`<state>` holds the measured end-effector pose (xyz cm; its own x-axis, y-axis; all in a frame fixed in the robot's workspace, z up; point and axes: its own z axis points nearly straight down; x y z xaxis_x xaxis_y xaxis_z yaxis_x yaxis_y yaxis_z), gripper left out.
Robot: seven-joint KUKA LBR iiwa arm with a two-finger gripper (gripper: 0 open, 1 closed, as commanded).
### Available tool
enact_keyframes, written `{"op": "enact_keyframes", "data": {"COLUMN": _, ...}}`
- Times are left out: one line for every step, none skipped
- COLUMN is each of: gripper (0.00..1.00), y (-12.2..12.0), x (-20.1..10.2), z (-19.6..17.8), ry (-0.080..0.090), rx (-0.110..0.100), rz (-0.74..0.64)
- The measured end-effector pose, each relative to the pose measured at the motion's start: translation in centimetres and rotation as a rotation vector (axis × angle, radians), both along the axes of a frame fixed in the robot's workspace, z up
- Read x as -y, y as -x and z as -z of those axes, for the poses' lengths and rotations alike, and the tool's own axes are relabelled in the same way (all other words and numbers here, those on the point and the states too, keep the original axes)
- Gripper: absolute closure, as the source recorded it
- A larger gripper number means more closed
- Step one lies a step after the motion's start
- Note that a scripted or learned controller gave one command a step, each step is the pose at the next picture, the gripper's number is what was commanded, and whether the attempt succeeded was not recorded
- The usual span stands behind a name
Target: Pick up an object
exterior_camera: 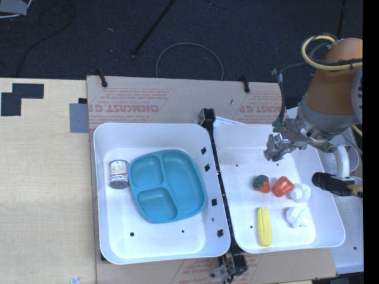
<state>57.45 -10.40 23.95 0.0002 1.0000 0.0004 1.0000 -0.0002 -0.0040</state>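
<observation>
Nearest the camera in the right bin lay a yellow corn cob, with a white crumpled object beside it, then two small red vegetables. Beyond them the gripper hung over bare floor; whether it gripped anything could not be told. The approach seemingly remained: descend onto one piece, clear of the walls.

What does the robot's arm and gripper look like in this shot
The arm is bulky and rounded, with a broad orange band above grey metal at the wrist. A yellow cable loops over its top, with thinner dark cables alongside. The gripper is small, grey metal, angular and mechanical-looking.
</observation>
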Motion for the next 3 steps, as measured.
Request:
{"op": "enact_keyframes", "data": {"gripper": 1.0, "y": 1.9, "x": -4.2, "z": 1.1, "ry": -0.001, "rx": -0.002, "rz": -0.001}}
{"op": "enact_keyframes", "data": {"gripper": 1.0, "y": 3.6, "x": -10.0, "z": 1.2, "ry": -0.001, "rx": -0.002, "rz": -0.002}}
{"op": "enact_keyframes", "data": {"gripper": 1.0, "y": 5.0, "x": -14.4, "z": 0.5, "ry": -0.001, "rx": -0.002, "rz": -0.004}}
